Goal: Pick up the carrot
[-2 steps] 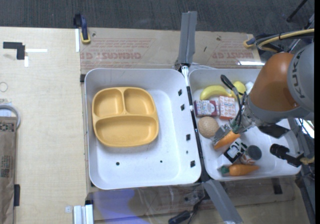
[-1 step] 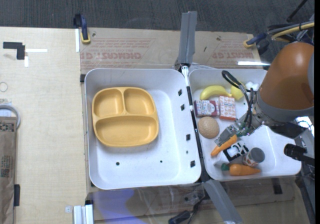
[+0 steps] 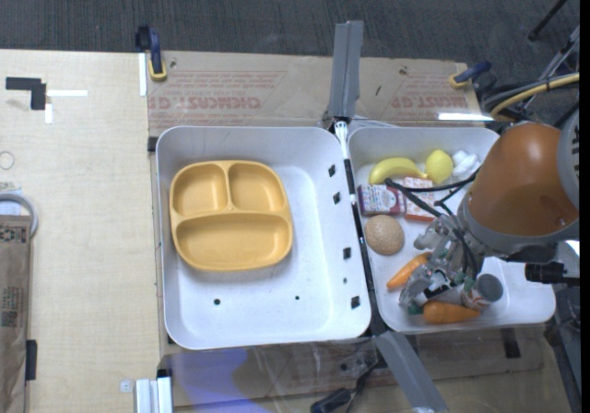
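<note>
Fingers of the gripper stand spread apart low in the right bin, with nothing seen clamped between them. The carrot lies flat on the bin floor at the gripper's left side, slanting from near-left up to far-right, and its right end runs under the gripper head, so whether metal touches it there cannot be told. Just nearer than the gripper, by the bin's near wall, lies a second orange vegetable, longer and lying almost left to right. A small grey cup sits just right of it. Beyond the carrot is a round brown lump, then a red and white packet, and along the far wall a banana and a lemon side by side. The arm's orange band hangs over the right part of this bin. In the left bin a yellow divided plate sits toward the far-left corner. Both bins rest on the pale wooden bench, with a sheet of printed cardboard just beyond them.
</note>
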Tool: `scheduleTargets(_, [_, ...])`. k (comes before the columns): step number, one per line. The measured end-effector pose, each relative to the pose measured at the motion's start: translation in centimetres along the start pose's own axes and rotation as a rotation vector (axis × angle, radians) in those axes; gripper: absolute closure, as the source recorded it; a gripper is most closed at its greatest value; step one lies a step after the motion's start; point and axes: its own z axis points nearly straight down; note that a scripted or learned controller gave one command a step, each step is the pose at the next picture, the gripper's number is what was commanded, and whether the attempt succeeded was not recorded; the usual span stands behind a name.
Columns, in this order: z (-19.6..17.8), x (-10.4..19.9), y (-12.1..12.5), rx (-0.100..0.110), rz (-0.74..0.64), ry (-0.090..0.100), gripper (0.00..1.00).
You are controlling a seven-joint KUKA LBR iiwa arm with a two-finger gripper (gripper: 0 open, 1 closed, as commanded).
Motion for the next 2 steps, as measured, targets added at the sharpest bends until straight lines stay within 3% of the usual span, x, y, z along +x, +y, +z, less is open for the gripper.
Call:
scheduleTargets(1, [1.25,-5.15,1.31,0.012,-0.097,0.01,0.0])
scheduleTargets(2, [0.33,-5.23,1.36,0.01,-0.093,0.009,1.0])
